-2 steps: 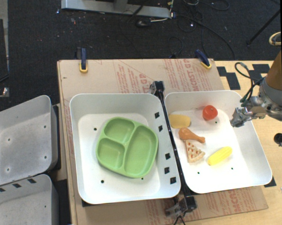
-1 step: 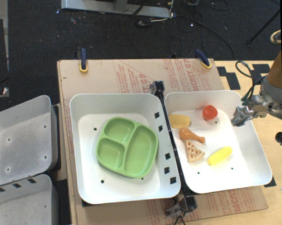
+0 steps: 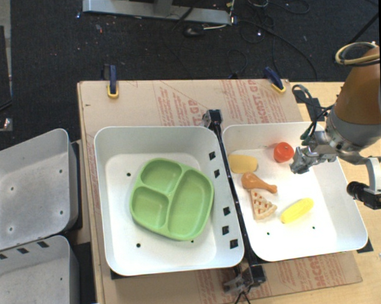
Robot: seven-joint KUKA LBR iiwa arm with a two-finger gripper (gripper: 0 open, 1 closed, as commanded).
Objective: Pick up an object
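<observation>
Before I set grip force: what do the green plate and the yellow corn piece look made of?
Green plate: likely hard plastic, smooth even color, molded compartments with a soft sheen. Yellow corn piece: probably toy plastic or rubber, uniformly bright; texture too small to tell.

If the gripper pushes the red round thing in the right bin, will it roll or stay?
The red ball-like toy looks round and smooth, so it would probably roll. It seems small, likely light. Its glossy surface might slip between fingers.
</observation>
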